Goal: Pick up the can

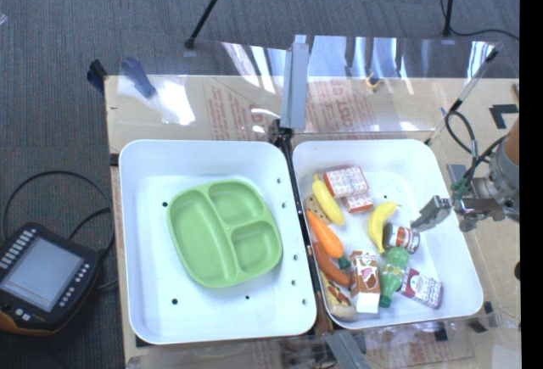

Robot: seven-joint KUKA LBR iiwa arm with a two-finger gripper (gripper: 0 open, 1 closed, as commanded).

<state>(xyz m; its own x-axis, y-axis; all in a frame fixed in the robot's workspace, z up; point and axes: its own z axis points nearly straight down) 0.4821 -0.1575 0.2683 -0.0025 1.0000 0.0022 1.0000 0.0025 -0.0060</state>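
Camera view | can (400,237) label unreadable | fingers (431,214) state unclear, beside can

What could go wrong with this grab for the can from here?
The small red-labelled can lies on its side, so it may roll away when the gripper meets it. A yellow banana and a green bottle crowd it, so they may get nudged or caught instead.

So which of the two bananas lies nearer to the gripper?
The banana in the middle of the right bin, just left of the can. The other banana lies farther left, beside the carrot, away from the gripper.
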